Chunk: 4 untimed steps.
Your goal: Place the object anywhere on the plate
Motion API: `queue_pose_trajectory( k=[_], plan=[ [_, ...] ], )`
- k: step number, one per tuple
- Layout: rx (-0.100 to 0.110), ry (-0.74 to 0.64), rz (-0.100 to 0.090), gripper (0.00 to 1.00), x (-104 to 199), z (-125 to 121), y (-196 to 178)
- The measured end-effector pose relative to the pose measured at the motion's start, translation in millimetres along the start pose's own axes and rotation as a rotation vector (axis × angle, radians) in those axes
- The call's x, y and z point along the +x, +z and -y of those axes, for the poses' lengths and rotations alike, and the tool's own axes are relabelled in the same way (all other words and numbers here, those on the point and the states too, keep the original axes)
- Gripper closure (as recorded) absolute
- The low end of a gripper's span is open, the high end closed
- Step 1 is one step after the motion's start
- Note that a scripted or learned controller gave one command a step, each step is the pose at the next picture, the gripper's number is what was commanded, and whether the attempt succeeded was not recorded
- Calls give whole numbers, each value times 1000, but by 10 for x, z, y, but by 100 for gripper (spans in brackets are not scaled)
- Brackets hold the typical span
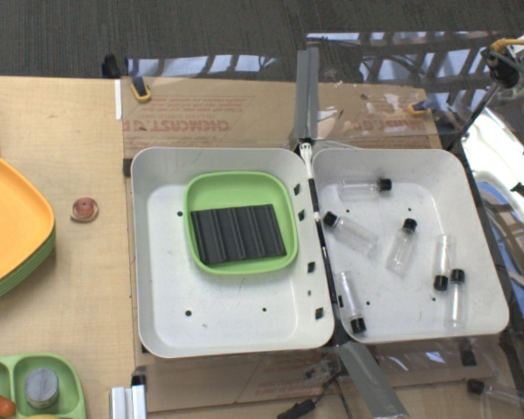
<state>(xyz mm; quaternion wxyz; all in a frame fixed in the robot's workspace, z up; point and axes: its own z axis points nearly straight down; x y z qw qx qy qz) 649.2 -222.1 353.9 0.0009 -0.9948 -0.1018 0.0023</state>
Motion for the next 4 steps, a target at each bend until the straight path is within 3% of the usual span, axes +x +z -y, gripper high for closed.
queue_pose_trajectory(
  k=[3,4],
  plan=[
    [0,3,0,0,-42,19,733],
    [0,4,1,0,-73,21,757]
  ],
)
